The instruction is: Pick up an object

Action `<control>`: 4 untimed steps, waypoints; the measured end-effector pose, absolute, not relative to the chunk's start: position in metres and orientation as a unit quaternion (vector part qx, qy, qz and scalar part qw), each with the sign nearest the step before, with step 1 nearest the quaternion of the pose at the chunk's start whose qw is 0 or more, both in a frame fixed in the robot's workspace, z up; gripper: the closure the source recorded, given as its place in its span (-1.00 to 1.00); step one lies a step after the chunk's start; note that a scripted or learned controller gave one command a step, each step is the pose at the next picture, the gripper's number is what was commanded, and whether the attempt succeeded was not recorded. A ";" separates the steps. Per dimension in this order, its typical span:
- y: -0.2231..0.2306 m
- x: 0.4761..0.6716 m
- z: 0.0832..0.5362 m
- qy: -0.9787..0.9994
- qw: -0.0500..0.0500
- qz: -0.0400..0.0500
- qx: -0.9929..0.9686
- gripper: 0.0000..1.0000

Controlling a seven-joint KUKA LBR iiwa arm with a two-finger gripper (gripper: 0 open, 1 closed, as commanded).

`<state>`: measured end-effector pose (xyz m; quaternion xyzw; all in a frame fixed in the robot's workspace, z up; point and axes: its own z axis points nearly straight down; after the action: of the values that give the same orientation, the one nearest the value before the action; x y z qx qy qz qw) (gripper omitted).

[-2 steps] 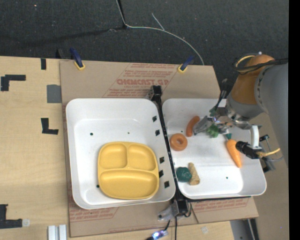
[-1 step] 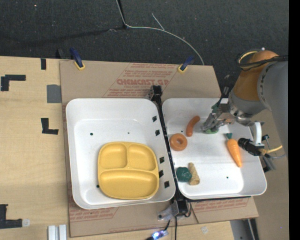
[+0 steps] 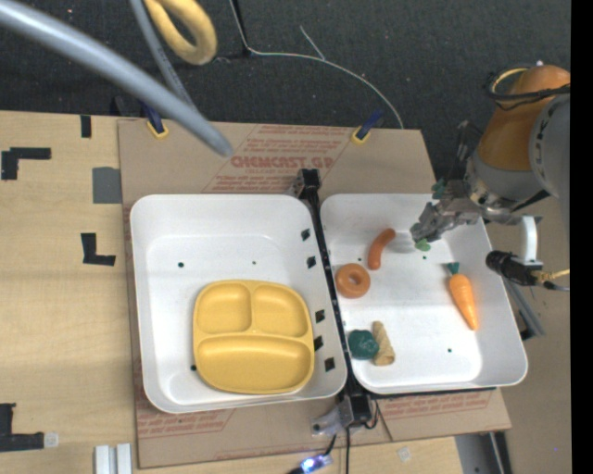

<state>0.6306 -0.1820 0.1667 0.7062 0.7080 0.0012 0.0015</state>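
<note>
My gripper [image 3: 428, 228] hangs over the back of the right bin [image 3: 482, 370], reaching in from the right. Nothing shows between its tips. A small orange-red sausage [image 3: 380, 248] lies just left of the gripper. An orange doughnut ring [image 3: 353, 280] sits by the bin's left wall. A carrot with a green top [image 3: 461, 296] lies near the right wall. A green lump beside a tan piece [image 3: 370, 344] rests at the front left of this bin.
The left bin [image 3: 157, 241] holds a yellow divided plate [image 3: 254, 335]. A black divider clip [image 3: 309, 181] sits between the bins at the back. Grey hoses and a yellow loop [image 3: 182, 26] cross the top left. Cardboard lies under both bins.
</note>
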 end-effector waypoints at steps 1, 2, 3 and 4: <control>-0.181 0.632 0.220 0.708 0.002 0.001 0.706 1.00; -0.180 0.632 0.226 0.708 -0.001 0.000 0.706 1.00; -0.127 0.635 0.214 0.709 -0.001 -0.001 0.705 1.00; -0.071 0.636 0.205 0.709 -0.002 -0.001 0.705 1.00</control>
<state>0.6359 -0.0714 0.2051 0.7049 0.7093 -0.0008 -0.0018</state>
